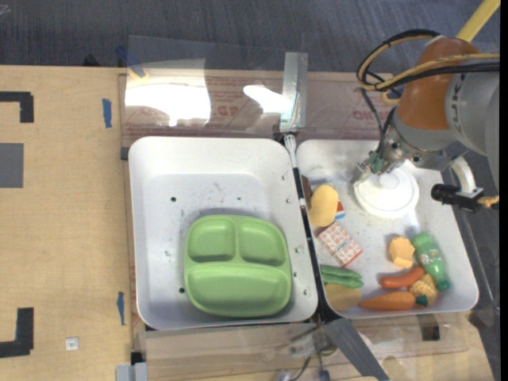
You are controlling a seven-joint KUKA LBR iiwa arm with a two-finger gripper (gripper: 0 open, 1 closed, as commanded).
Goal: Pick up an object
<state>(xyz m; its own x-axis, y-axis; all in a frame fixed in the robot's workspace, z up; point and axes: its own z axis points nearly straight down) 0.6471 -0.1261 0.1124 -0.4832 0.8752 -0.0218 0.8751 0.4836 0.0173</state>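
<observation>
Down over the back of the right bin (468, 296) sits the gripper (379, 165), just above a round white lid (386, 193); how wide it stands cannot be told, and nothing shows in its hold. Along that bin's front edge lie a carrot (389, 300), a red pepper (403, 278), a green bottle (431, 257) and a pea pod (341, 276). Near the bin's left wall rest a yellow toy (323, 203) and a small checked packet (340, 244). A green divided tray (236, 266) fills the front of the left bin (159, 165).
</observation>
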